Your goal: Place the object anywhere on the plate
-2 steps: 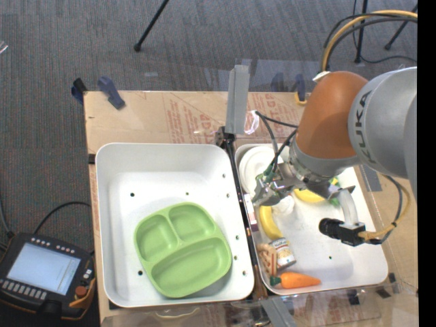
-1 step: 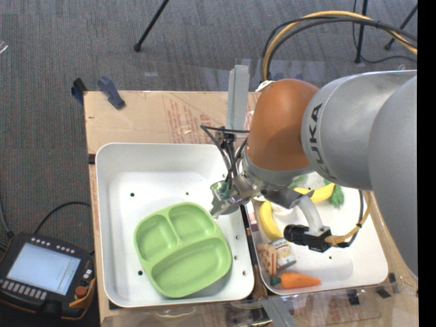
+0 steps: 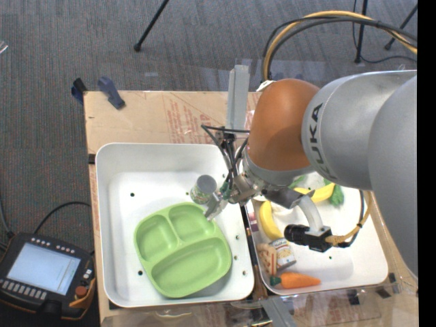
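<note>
Two shallow white plastic bins sit side by side on a brown cardboard-topped bench (image 3: 157, 114). In the left bin (image 3: 112, 182) lies a light green plastic plate with three compartments (image 3: 182, 251), filling the near middle of that bin. Just beyond the plate's far right edge stands a small clear glass jar with a grey metal lid (image 3: 204, 189), upright or nearly so, on the white floor of the bin and touching or almost touching the plate's rim; it is not on the plate. The grey arm with its orange band (image 3: 283, 128) reaches in from the right and hangs low over the wall between the two bins, and its gripper (image 3: 216, 205) comes down right against the jar's near right side, one pale finger (image 3: 213, 210) slanting over the plate's far right corner. I cannot tell whether the jar sits between the fingers, nor how they stand. The right bin (image 3: 368, 264) holds a yellow banana (image 3: 270, 221) near its left wall, a small printed cardboard box (image 3: 281, 254) just nearer than that, an orange carrot with a green top (image 3: 294, 281) at the near edge, and something yellow and green (image 3: 327, 193) partly hidden under the arm. A black handheld control pendant with a pale screen (image 3: 42, 271) lies on the grey carpet at the near left.
</note>
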Robot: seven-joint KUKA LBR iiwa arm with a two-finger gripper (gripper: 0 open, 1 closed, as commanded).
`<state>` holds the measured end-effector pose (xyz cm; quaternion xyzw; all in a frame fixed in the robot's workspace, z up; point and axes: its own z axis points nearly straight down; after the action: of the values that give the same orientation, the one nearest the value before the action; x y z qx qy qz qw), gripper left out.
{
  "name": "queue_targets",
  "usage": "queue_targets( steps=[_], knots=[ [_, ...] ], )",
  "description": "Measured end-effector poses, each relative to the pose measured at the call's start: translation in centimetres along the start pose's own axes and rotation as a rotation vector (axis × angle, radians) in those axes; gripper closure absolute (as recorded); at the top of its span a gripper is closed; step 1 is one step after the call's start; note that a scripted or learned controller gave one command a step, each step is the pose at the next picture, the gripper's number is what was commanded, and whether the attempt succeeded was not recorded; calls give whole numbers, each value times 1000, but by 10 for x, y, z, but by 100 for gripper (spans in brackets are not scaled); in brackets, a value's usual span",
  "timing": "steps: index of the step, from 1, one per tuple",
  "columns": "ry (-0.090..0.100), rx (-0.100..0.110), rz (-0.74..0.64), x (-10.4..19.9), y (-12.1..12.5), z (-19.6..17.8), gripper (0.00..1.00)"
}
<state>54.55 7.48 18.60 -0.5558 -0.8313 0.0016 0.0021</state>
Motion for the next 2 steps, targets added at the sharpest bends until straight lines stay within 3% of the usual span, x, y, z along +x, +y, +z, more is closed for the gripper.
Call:
queue_targets(
  steps=[1, 2],
  knots=[
    [1, 3, 4, -2, 0, -9, 100],
    [-2, -5, -242, 36, 11, -83, 100]
  ],
)
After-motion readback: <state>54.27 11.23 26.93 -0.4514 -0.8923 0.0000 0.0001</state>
